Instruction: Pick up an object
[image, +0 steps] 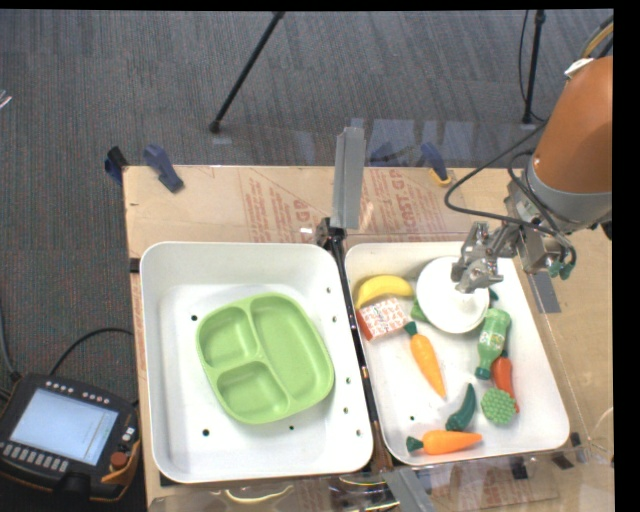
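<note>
No legible txt or labels

Brown bench (250, 200) bearing two white bins side by side: left bin (165, 290), right bin (545, 400); blue clamps (160, 165) gripping far edge.

From my feed, dark grey carpet (120, 80) covers the floor around the brown tabletop (250, 205). Thin black tripod legs (245, 70) stand on it beyond the tabletop. A pendant (65, 435) with a lit screen lies at lower left, cable (75, 350) trailing.
</note>
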